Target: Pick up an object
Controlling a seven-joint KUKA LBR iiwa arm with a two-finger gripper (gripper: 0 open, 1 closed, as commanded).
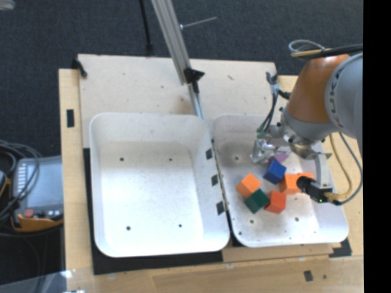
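Several small blocks lie in the right bin [244, 133]: a blue block [275, 171], an orange block [248, 184], a dark green block [257, 200], a red-orange block [276, 202] and another orange block [293, 182]. A small purple piece [281, 158] shows just above the blue block. My gripper [266, 149] hangs over the bin's upper middle, just up and left of the blue block. Its metal fingers point down toward the bin floor, and I see nothing held between them.
The left bin [153, 182] sits beside the right one, with a divider rim between them. A slanted aluminium pole [174, 38] rises from the bench behind the bins. Cables run along the arm's right side [342, 182]. A device lies off the bench at far left [33, 191].
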